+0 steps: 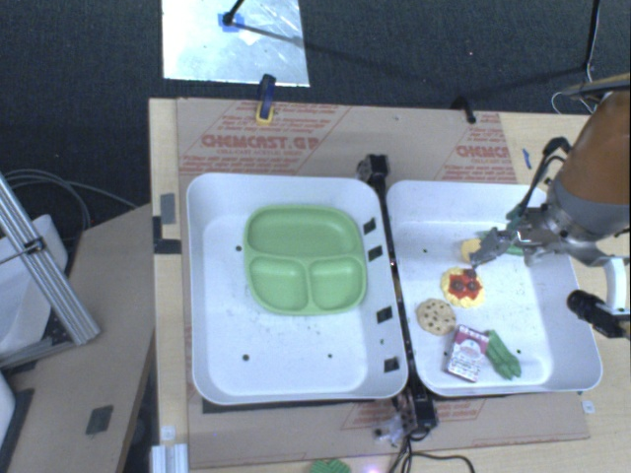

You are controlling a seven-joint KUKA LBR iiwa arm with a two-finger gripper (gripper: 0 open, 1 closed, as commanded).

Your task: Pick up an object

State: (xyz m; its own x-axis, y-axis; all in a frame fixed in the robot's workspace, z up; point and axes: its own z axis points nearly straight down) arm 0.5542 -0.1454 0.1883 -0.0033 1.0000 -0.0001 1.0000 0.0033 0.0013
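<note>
L to R: green plate (304,261) in L bin (212,294), then R bin (567,363) w/ cookie (435,315), red-yellow toy (463,287), pink box (467,352), green piece (504,354); gripper (485,251) just up-right of red-yellow toy, nearest target, jaw state can't tell.

The robot arm (601,166) comes in from the right side and leans over the right white bin (424,205). Its big round part near the wrist is orange, and the part below that is grey. The arm bends down and to the left, toward the middle of that bin. The gripper (483,254) is at the end, low over the bin floor, pointing left and down. Its dark fingers are too small and blurry to make out.
</note>
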